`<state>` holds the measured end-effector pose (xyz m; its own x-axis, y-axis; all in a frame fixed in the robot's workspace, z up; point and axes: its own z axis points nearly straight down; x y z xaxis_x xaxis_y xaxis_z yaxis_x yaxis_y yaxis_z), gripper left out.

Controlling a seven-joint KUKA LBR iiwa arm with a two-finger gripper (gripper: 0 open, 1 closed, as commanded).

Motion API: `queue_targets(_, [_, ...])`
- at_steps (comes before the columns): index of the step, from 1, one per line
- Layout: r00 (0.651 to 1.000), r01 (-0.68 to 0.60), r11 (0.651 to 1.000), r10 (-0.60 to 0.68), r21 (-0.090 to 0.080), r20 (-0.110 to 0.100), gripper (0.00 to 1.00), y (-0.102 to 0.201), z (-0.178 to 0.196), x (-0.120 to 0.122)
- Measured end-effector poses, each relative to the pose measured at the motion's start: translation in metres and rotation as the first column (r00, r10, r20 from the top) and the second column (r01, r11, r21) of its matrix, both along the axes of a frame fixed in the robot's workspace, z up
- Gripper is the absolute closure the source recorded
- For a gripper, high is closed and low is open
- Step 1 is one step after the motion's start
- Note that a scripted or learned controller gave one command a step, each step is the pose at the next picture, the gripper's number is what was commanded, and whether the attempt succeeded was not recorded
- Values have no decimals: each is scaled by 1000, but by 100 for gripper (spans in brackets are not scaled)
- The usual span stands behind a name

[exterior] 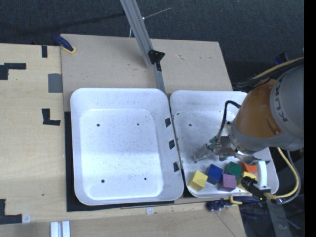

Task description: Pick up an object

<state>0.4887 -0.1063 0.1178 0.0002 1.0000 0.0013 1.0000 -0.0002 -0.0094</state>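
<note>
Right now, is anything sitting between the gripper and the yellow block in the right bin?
Nothing visible. The gripper hangs just above and left of the yellow block, with bare floor of the right bin between them. The blue block lies to the yellow one's right.

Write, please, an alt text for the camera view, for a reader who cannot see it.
A grey and orange robot arm reaches from the right into the right white bin, its gripper low above small blocks: yellow, blue, purple, green. The left white bin lies beside it.
</note>
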Motion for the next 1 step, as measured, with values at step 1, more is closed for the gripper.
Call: queue_targets(1, [1000, -2, 1000, 2, 0, 5, 100, 1, 13, 2])
